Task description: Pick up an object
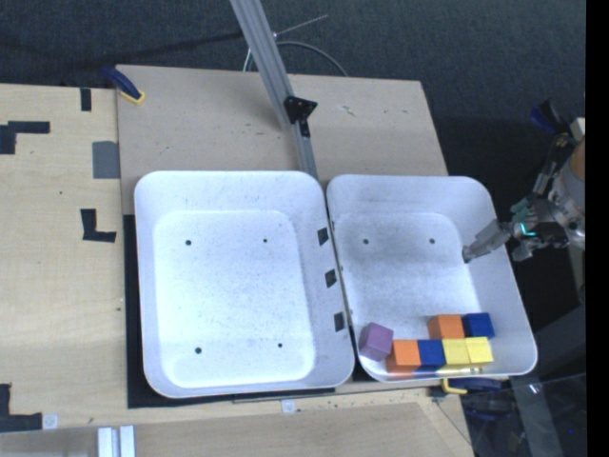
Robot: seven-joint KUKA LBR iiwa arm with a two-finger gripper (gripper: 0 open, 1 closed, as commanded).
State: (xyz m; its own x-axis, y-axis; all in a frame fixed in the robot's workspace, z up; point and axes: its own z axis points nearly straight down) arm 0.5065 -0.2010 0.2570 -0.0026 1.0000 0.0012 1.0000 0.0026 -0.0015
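Several small blocks lie along the front edge of the right bin (409, 198): a purple block (378, 339) at the left, then an orange block (406, 352), a blue block (431, 351), yellow blocks (466, 351), with another orange block (445, 327) and a blue block (478, 325) behind them. My gripper (481, 244) hangs over the right bin's right rim, well behind and to the right of the blocks. One grey finger points left and down over the rim. Nothing shows in its grasp.
The left bin (228, 284) stands beside the right one on a wooden bench. A slanted metal pole (266, 46) rises behind the bins, with a black clamp at its base. Black clips sit along the seam between the bins.
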